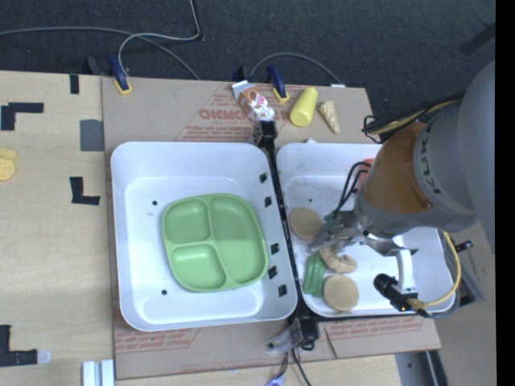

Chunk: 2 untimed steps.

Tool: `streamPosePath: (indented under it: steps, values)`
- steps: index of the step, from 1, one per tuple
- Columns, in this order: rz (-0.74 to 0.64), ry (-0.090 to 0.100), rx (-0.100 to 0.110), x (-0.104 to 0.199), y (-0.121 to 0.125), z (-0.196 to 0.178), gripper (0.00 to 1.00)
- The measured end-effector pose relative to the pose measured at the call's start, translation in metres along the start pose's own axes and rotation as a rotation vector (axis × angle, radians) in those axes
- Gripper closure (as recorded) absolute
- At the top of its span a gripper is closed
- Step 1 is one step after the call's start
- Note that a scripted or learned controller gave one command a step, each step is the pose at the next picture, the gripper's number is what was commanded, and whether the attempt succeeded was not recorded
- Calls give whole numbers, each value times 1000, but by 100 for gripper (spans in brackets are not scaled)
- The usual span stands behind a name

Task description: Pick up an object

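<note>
My gripper (336,240) is down in the right bin (314,175), among a cluster of small objects near the bin's left wall. A tan round piece (304,223) lies just left of it. A pale mushroom-shaped piece (338,260) sits right below the gripper. A green object (313,276) and a tan disc (341,292) lie nearer the bin's front edge. The arm's grey wrist and orange band (398,179) cover the bin's right half.
The left bin (137,175) holds a green divided plate (214,241). Behind the bins on the cardboard lie a yellow cylinder (303,106), a tan cone (330,116) and a small printed packet (253,100). Cables run along the back.
</note>
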State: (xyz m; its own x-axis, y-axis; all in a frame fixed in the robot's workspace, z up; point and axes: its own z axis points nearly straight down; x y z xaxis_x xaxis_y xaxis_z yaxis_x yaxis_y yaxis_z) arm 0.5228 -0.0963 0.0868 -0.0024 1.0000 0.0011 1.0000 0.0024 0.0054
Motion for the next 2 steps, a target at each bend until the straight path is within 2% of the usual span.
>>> streamPosePath:
  steps: [1,2]
  values:
    - [1,-2,5,39,-15,-144,100]
    - [1,-1,6,39,-15,-143,0]
